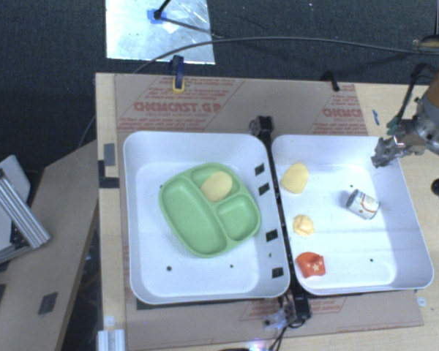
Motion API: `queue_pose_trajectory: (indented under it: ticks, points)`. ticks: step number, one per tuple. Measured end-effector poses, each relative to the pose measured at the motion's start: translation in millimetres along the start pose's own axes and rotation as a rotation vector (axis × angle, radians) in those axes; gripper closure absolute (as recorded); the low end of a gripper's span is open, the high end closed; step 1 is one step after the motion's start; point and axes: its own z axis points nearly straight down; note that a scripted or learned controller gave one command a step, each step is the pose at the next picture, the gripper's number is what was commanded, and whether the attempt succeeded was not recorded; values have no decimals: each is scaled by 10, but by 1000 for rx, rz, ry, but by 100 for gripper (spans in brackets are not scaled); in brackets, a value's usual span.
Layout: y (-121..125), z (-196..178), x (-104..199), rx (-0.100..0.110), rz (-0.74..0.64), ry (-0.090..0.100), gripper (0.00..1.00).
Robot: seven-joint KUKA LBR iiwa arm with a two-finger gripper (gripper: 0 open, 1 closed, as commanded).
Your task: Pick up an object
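The right bin (395, 269) holds a yellow lemon-like piece (295, 178), a smaller pale yellow piece (303, 225), a red piece (311, 264) near its front edge, and a small white can (361, 203) lying on its side. My gripper (385, 152) hangs over the bin's far right rim, up and to the right of the can, with nothing visible in it. In the left bin (143, 269), a green divided plate (205, 210) carries a yellow round piece (217, 186) in its upper compartment.
Both bins sit on a cardboard sheet (205, 101) on the bench. A black divider with clips (271, 196) runs between the bins. A cable (314, 42) arcs across the back, and a metal frame (11, 203) stands at the far left.
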Motion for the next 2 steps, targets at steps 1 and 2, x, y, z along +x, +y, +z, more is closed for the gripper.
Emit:
queue_pose_trajectory:
  ticks: [1, 2]
  points:
    - [15, -318, -3, 3, -1, 2, 100]
    - [-68, -403, 548, 6, -5, 4, 100]
